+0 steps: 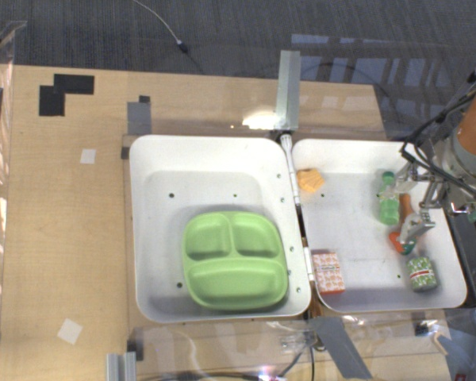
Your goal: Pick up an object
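Observation:
My gripper (411, 203) hangs low over the right side of the right bin (357, 288), and it is open. One finger points toward the bin's far wall, the other toward its near wall. Under and between them lies a slim orange-and-red piece (399, 240), with its red end sticking out toward the front. I cannot tell whether the fingers touch it. A green bottle (389, 205) lies just to the left of the gripper. A small can with a green and red label (421, 275) stands near the bin's front right corner.
A yellow-orange lump (309, 181) lies at the right bin's back left, and a pink patterned box (328, 271) at its front left. The left bin (155, 213) holds a green divided plate (234, 260). A metal post (288, 90) stands behind the gap between the bins.

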You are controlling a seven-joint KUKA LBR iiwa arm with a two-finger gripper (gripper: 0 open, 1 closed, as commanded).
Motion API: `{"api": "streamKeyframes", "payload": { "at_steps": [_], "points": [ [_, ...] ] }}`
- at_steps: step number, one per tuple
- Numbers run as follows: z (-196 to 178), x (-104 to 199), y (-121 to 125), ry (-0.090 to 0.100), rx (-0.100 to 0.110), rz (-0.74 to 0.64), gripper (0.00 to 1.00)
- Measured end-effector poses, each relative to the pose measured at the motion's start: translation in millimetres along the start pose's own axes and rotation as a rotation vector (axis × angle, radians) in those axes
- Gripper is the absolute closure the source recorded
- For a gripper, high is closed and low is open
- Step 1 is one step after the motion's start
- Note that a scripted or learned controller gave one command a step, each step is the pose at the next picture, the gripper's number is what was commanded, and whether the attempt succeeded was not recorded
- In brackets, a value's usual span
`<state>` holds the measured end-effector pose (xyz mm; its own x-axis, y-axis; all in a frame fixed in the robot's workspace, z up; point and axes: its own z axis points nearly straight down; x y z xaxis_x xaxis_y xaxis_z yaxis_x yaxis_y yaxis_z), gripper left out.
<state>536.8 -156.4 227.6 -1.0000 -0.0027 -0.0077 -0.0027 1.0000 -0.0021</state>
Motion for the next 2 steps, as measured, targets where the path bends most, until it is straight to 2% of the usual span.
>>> {"api": "streamKeyframes", "payload": {
  "at_steps": [1, 2],
  "points": [
    [136.9, -68.8, -27.7, -0.011, 0.001, 0.166, 0.00],
    [123.5, -72.1, -25.7, -0.020, 0.002, 0.159, 1.00]
  ]
}}
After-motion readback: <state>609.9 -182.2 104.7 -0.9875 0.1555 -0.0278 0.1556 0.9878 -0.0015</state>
